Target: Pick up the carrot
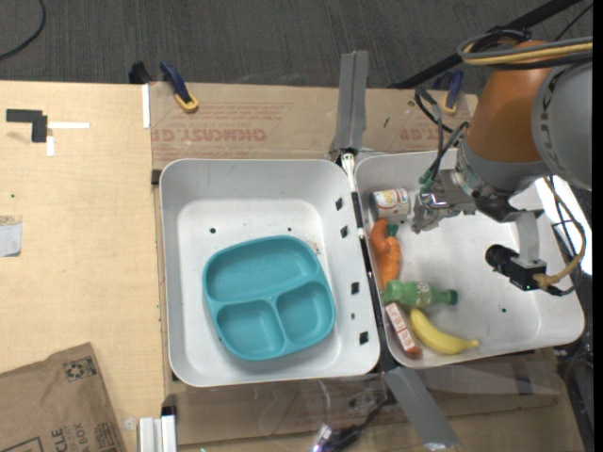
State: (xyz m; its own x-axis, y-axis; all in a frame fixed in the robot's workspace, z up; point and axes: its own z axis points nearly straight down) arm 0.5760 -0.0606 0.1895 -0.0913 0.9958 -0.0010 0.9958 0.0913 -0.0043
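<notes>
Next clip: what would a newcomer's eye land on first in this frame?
Probably the teal divided plate lying alone in the left bin, and the big orange-banded arm reaching over the right bin. Along the right bin's left wall sits a crowded row: a small jar, the carrot, a green bottle and a banana, with the end effector beside the carrot.
</notes>
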